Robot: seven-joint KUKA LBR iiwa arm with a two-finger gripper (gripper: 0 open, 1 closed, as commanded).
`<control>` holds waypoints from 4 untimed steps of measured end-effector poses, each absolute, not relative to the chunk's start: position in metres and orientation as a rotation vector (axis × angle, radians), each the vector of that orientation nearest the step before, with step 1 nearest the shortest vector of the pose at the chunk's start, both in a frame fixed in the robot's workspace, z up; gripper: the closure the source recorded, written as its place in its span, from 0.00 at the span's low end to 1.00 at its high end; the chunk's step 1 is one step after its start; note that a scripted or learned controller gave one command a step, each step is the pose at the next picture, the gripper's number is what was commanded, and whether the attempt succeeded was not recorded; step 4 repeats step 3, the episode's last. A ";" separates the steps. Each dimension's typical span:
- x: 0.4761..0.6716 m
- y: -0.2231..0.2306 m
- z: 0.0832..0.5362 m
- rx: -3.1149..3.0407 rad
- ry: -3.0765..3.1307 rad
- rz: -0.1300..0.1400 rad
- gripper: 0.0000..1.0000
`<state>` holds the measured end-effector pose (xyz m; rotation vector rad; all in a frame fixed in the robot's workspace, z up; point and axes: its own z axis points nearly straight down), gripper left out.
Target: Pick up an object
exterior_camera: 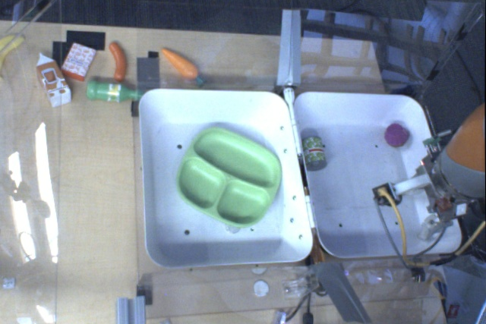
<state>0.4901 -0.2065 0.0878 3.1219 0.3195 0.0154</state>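
Closest to the lens, along the counter's (83,186) front edge, sit a small pale disc (260,287) and some clear plastic bits just below the gap between the two bins.

Past those, the left bin (156,178) holds a green tray (229,176) with three compartments, lying flat and turned at a slant in the middle of the floor.

The right bin (357,239) is where I am. My arm (469,152) comes in over its right wall, orange band uppermost, and my fingers (437,220) hang over the bin's near right corner with a yellow cable (396,218) looping down beside them. From this height I can't make out how far apart they stand, and nothing shows between them.

The things I might pick are both well apart from me. A small can (314,151) with a green label stands against the bin's left wall, just beside the divider. A purple ball (396,135) rests near the far right corner, closer to my arm than the can.

Behind the left bin, on the counter, lie a carrot (181,64), a sausage (118,61), a green bottle (110,92) on its side, a little carton (53,80) and a red and white box (79,61).
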 end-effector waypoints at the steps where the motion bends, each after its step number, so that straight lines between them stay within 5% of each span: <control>1: 0.540 -0.081 0.089 3.085 0.591 0.022 0.00; 2: 0.490 -0.171 0.089 3.082 0.577 0.017 0.00; 3: 0.589 -0.133 0.087 2.928 1.131 0.012 0.00; 4: 0.589 -0.133 0.087 2.928 1.131 0.012 0.00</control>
